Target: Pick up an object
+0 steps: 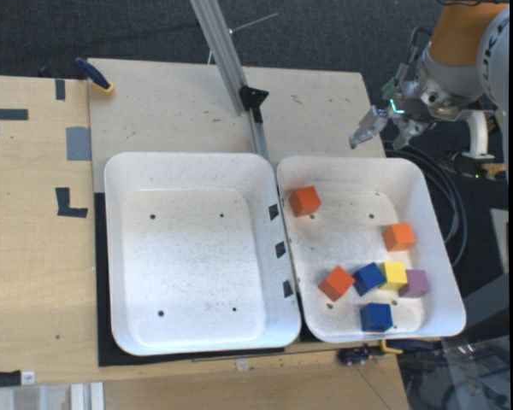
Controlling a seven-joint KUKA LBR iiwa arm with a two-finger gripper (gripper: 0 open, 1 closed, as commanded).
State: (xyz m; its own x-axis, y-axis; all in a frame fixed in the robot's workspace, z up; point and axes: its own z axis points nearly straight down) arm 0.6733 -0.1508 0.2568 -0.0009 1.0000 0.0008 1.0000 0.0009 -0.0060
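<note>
My gripper [383, 133] hangs past the far rim of the right bin [350, 229], near its back right corner. Its fingers [364, 132] stand apart with nothing between them, so it is open. Several small cubes lie in that bin. One orange cube [304, 201] sits alone at the back left, and another orange cube [398, 236] is by the right wall. Toward the front, an orange cube [336, 283], a blue cube [369, 277], a yellow cube [395, 273] and a purple cube [415, 283] are clustered. A second blue cube [376, 316] lies closest to the front rim.
The left bin [188, 254] sits beside the right one. A slanted metal pole [222, 41] runs down to the back of the divide between the bins. Black cables [451, 199] hang along the right bin's outer side. A blue and yellow tool [94, 73] lies at the bench's back left.
</note>
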